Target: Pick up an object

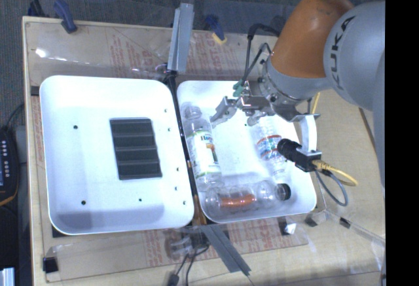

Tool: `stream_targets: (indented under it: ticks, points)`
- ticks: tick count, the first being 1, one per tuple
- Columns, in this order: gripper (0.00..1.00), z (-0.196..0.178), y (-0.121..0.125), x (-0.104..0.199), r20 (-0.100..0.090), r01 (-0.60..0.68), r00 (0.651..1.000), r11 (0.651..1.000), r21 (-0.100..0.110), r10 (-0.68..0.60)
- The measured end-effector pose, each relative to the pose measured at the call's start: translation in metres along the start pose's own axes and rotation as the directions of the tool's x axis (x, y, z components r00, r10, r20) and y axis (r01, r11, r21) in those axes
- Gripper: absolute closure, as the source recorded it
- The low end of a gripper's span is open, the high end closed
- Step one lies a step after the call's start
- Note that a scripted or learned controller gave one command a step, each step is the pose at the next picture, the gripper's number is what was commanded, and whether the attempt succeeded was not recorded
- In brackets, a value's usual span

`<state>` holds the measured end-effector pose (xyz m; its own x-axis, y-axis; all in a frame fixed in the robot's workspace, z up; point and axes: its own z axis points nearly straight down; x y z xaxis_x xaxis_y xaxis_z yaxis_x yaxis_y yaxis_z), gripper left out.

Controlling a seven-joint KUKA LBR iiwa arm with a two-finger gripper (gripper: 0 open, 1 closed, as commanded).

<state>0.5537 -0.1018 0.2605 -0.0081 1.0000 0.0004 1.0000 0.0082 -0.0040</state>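
Over the right bin [308, 203], the grey arm [327, 42] hangs low; gripper [229, 108] sits above the bin's upper middle, whether it is spread or closed I cannot tell. Three clear plastic bottles lie in this bin: one [201, 147] along the left wall, one [268, 144] under the wrist, one [242, 196] across the bottom. Left bin [59, 147] holds a dark ribbed block [135, 148].

Three clear plastic bottles are lying on their sides in the right bin [308, 203]. One bottle with a green-and-white label [201, 147] is stretching along the left wall. A second bottle with a red-and-blue label [270, 144] is lying near the right side. A third bottle with an orange label [243, 197] is lying crosswise along the near wall, dark cap pointing right.
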Motion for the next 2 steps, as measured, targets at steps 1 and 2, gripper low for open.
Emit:
stream_targets:
  ticks: [1, 2]
  points:
    - [0.0, 0.086, 0.022, -0.082, 0.0, -0.056, 0.998, 0.998, 0.002, 0.056]
    - [0.0, 0.051, -0.001, -0.102, 0.001, 0.025, 1.0, 1.0, -0.004, -0.025]
